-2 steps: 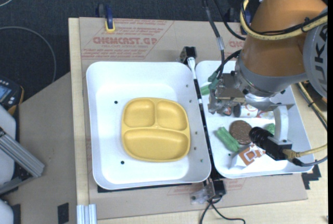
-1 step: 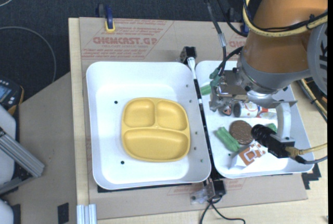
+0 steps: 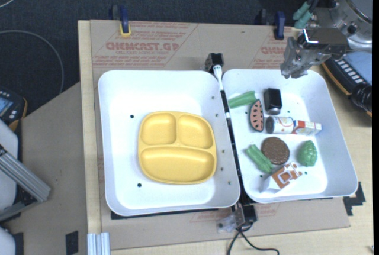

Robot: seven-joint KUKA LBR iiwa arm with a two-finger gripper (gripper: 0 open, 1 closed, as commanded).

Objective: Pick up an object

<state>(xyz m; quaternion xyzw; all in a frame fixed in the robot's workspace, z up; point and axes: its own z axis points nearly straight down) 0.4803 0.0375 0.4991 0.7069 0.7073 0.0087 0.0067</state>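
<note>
Yellow divided plate (image 3: 176, 148) sits in the left bin (image 3: 112, 129). Over the right bin's (image 3: 337, 147) far edge hangs the gripper (image 3: 294, 68), apart from the black block (image 3: 272, 100) and watermelon slice (image 3: 256, 116); its grip cannot be judged.

You see glossy white plastic bins (image 3: 112, 129), a smooth yellow plastic tray (image 3: 176, 147), a brown paper-covered board (image 3: 154, 44), and a dull metal gripper (image 3: 294, 67).

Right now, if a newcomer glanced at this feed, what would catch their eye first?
Probably the yellow divided plate, alone in the middle of the left bin. Next, the small clutter in the right bin: a watermelon slice, a brown disc and a green lump. The gripper hangs over that bin's far edge.
</note>
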